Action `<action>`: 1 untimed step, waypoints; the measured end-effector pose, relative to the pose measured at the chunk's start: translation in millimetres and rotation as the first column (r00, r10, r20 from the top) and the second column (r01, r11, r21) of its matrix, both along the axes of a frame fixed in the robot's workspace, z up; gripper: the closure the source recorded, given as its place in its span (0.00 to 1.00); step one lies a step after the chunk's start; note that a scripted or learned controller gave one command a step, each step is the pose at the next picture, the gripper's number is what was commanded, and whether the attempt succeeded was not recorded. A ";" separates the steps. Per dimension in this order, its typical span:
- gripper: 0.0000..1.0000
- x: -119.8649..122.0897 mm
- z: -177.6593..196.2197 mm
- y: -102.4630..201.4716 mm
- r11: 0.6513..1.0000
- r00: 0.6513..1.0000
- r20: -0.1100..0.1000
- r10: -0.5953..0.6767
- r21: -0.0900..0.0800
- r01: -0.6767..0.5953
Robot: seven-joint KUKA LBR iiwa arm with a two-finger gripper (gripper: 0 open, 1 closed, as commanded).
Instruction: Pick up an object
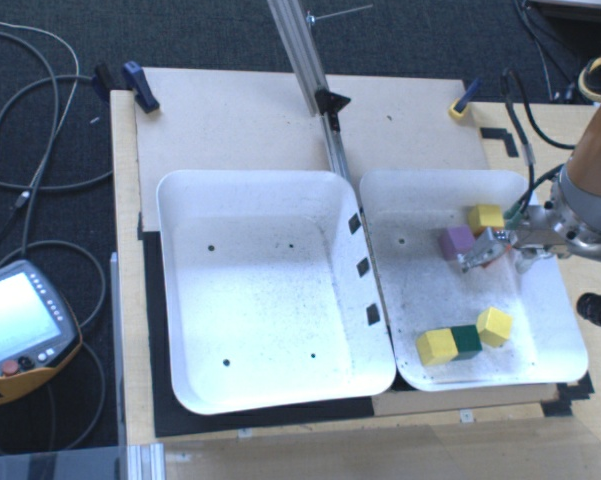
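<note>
Yellow block (437, 347) touching green cube (467, 340), end effector (485, 253) (grip unclear) beside purple block (457, 242)

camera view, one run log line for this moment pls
claw in right bin | beside purple block | yellow block behind | nothing seen held
</note>
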State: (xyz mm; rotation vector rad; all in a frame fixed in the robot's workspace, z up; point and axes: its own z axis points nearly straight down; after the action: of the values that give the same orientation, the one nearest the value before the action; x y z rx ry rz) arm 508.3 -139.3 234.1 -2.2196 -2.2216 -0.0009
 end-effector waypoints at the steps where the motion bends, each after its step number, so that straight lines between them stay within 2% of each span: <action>1: 0.00 49.0 -56.3 -14.8 1.000 1.000 -0.001 0.001 -0.002 -0.001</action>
State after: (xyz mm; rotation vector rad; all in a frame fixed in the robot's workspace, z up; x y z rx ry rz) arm 557.3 -154.1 177.8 -2.2193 -2.2232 0.0022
